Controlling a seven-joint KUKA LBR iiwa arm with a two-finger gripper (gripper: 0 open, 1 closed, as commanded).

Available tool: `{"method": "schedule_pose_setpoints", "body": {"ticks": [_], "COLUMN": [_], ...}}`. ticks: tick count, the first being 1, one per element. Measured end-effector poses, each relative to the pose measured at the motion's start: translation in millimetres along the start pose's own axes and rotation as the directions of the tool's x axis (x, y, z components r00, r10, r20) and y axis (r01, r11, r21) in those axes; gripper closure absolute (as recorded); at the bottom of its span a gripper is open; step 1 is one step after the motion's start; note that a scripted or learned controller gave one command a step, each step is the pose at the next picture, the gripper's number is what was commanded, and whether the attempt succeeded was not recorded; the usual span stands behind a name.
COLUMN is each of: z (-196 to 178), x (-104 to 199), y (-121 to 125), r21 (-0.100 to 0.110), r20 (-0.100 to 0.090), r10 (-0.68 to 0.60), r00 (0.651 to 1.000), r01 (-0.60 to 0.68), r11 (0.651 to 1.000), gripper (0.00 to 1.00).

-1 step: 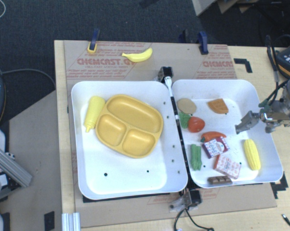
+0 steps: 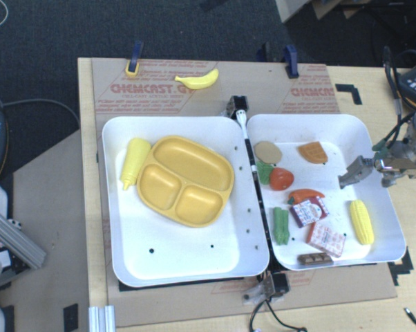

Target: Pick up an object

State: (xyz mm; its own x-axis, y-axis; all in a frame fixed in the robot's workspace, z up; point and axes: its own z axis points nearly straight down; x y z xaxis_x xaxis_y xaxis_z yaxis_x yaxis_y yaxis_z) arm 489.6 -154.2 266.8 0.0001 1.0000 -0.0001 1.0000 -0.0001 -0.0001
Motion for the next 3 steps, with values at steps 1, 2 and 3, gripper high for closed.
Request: {"method": "schedule_pose_setpoints", "body": {"ticks": [1, 2, 3], "z": [63.0, 107.2, 156.1], "x": [-0.3, 1.7, -6.9], "y": [3.1, 7.5, 4.9], "r21": [0.007, 0.006, 0.006], "r20": [-0.003, -0.003, -0.002], "r10": [0.000, 0.000, 0.001], "r00": [1.000, 1.000, 1.000], "r01": [0.000, 0.000, -0.001], "r11": [1.000, 1.000, 1.000], "gripper": [0.00, 0.00, 0.00]}}
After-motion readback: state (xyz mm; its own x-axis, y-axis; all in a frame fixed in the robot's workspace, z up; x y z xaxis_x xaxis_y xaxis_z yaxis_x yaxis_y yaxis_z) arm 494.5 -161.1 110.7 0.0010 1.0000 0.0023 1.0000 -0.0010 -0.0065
